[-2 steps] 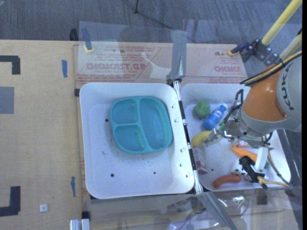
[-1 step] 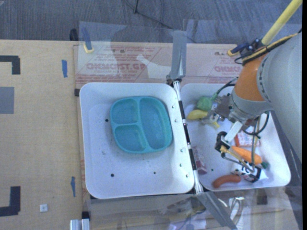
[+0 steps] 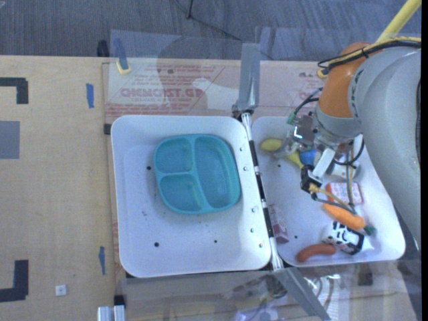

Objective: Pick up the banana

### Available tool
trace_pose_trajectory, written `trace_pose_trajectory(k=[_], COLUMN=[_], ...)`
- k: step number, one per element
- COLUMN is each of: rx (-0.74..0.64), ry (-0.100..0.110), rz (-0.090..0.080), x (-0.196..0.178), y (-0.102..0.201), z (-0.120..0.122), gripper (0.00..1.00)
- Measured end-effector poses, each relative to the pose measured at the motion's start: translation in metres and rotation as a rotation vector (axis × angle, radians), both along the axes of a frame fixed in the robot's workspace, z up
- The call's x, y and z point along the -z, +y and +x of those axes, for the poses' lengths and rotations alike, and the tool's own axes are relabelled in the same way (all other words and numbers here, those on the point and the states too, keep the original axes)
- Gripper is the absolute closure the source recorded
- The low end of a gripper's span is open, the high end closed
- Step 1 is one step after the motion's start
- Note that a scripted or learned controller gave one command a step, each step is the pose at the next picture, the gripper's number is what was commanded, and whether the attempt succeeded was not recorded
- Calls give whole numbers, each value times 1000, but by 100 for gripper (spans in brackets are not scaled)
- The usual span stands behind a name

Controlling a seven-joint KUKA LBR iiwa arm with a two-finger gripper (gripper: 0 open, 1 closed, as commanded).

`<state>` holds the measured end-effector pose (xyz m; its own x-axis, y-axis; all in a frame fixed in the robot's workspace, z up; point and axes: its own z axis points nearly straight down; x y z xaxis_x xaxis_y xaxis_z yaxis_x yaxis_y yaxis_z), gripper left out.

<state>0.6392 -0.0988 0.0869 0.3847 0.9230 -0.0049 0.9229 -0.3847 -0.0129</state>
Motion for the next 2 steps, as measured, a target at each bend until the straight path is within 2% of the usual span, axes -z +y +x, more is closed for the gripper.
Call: trace_pose_trajectory(k=[1,2], rx=[-3,130], ry=[-11,-15], rz=[-5,-2], x=[-12,-108], y=[1,36], z=[3,28], gripper=[100,100])
